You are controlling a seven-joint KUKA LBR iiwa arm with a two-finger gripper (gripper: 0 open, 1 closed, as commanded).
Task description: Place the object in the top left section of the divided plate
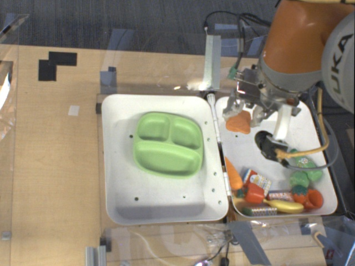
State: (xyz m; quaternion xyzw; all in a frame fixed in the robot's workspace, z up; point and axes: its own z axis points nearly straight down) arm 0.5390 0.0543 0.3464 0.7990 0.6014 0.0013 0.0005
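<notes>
- Over the upper part of the right bin, the gripper hung with an orange wedge-shaped object pinched between its fingers, lifted off the bin floor.
- At centre frame, the green divided plate lay in the left bin, its sections bare.
- Toward the lower right, a banana, a carrot and other toys crowded the right bin's near edge.

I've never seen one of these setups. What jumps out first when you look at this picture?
The big arm, orange and grey, reaches in at the top right, its gripper over the right bin with an orange piece at its tip. A bright green divided plate sits in the left bin. Colourful toy food crowds the right bin's near end.
</notes>
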